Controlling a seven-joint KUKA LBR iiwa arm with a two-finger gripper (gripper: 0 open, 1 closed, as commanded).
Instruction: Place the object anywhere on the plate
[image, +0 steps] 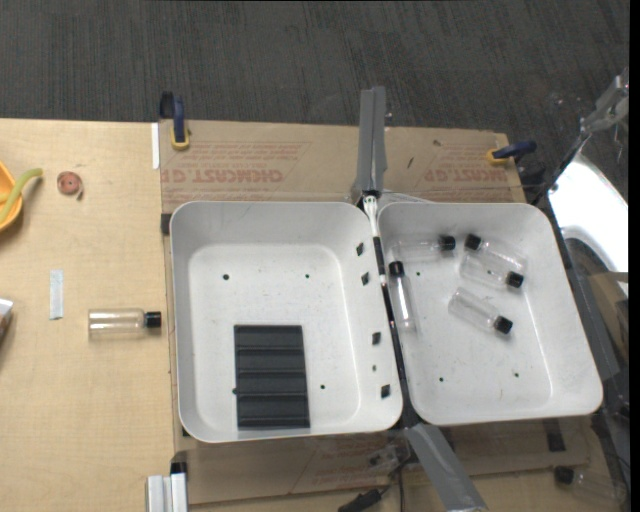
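Judging by the layout, the pick was not yet made: clear vials (480, 312) lay in the right bin (560, 400), the dark plate (270, 377) in the left bin (200, 250), so one vial needed grasping; the tool's state I could not tell.

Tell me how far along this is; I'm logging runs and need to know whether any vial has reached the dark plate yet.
Nothing looks done: the dark ribbed plate in the left bin has nothing on it. Nothing is in hand either. The clear vials with black caps lie in the right bin, one against the divider. Another vial lies on the bench outside. Picking and placing are both left.
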